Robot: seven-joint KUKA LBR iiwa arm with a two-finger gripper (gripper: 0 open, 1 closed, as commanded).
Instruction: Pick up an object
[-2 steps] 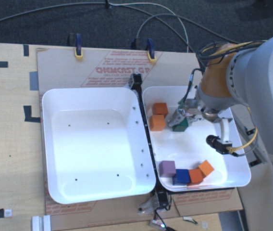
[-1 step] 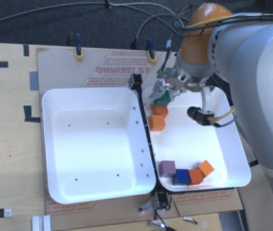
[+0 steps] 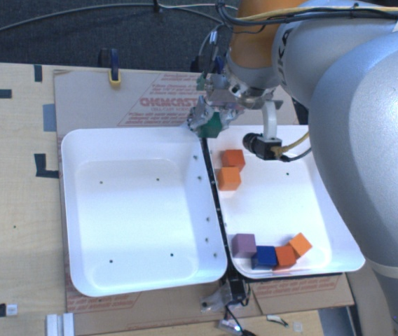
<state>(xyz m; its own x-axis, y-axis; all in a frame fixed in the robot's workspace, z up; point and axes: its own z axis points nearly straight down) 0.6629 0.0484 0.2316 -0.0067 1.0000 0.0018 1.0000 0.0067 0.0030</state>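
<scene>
Wooden bench [image 3: 10, 187] carries a cardboard sheet [image 3: 150, 96] with two shallow white bins side by side on it. Camera view: the gripper [image 3: 208, 120] hangs over the far end of the divider between the bins, and a green block [image 3: 211, 125] sits between its fingers, so the claw is closed on that block. Left bin [image 3: 69, 208] lies to the left of and nearer the camera than the claw. Right bin [image 3: 325, 215] lies to the claw's right and nearer side. Just below the claw, close to the divider, two orange blocks [image 3: 230, 169] touch one another. Well beyond those, at the near edge of the right bin, a cluster: purple block [image 3: 244, 243], blue block [image 3: 264, 257], red block [image 3: 285, 256], orange cube [image 3: 300, 244], packed together. Grey arm [image 3: 353, 68] with the orange band [image 3: 269, 2] enters from the right.
</scene>
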